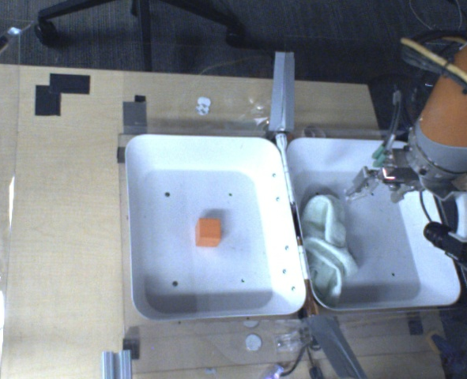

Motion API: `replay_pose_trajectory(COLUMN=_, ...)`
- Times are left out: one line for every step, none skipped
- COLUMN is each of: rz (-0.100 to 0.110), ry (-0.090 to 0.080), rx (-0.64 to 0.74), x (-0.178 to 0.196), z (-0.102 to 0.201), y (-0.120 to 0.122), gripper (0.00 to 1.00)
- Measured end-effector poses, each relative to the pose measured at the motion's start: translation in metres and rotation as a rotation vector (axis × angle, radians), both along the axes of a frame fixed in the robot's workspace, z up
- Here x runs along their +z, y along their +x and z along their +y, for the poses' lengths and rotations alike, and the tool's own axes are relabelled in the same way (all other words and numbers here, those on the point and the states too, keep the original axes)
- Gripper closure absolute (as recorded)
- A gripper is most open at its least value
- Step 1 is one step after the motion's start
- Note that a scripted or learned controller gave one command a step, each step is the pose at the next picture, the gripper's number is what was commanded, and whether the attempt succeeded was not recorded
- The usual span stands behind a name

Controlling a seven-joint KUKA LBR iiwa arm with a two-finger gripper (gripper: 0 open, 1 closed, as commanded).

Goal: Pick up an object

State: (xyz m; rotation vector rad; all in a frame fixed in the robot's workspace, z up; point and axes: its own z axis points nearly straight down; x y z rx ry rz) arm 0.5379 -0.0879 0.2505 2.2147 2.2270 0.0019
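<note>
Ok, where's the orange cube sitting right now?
The orange cube lies near the middle of the left bin, apart from its walls, well left of the pale green cloth in the right bin.

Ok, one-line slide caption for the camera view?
Pincer above right bin near pale cloth; orange cube in left bin.

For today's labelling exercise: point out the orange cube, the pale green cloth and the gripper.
orange cube (209,232), camera view, on its top face.
pale green cloth (325,243), camera view, on its bunched middle.
gripper (362,186), camera view, midway between its fingertips.
</note>
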Motion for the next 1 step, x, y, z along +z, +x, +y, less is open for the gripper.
replay_pose_trajectory(rz=-0.003, ry=0.0, rx=-0.145, x=-0.1506, z=-0.012, y=0.015, gripper=0.0)
